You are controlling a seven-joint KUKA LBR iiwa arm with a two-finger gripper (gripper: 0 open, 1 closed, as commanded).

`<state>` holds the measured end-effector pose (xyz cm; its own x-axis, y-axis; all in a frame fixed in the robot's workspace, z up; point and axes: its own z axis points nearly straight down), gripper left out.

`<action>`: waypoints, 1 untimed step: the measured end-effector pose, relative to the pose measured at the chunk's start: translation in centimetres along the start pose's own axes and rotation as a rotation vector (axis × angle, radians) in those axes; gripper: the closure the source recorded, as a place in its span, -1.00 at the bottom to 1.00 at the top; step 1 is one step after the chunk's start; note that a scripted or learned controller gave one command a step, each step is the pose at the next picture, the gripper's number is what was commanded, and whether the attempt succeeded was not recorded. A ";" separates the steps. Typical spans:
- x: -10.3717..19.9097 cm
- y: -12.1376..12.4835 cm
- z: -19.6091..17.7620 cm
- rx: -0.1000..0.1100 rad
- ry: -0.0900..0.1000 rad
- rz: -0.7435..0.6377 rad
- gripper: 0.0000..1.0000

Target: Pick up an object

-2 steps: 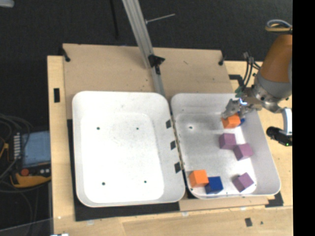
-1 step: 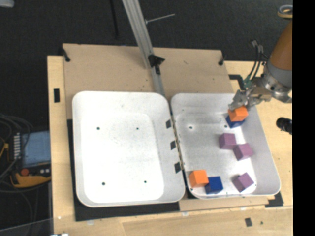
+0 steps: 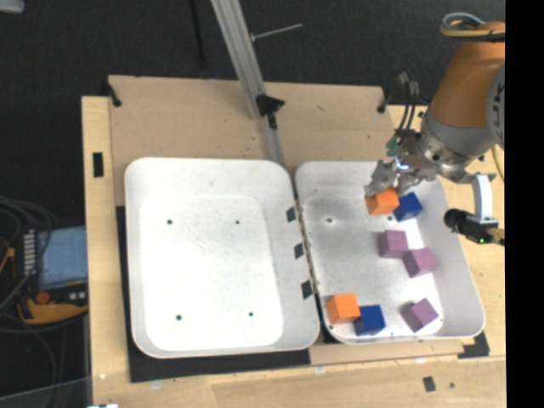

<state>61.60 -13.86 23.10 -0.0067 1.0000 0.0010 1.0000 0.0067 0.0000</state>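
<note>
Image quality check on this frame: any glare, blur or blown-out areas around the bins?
Camera view: left bin near-white, its rim detail washed out; right bin greyer and speckled, no hard glare. Gripper soft and cluttered, fingers unreadable. Blocks cast only short, faint shadows; orange block edges stay sharp. Floor beyond the bench very dark.

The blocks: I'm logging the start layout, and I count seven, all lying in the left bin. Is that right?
The count of seven is right, but not the bin. The camera view shows all the blocks in the right bin: two orange, two blue and three purple.
</note>
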 end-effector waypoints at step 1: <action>4.0 -1.4 -0.2 0.001 0.000 0.001 1.00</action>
<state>60.17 -9.85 23.29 -0.0055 1.0000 0.0007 1.0000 0.0055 -0.0008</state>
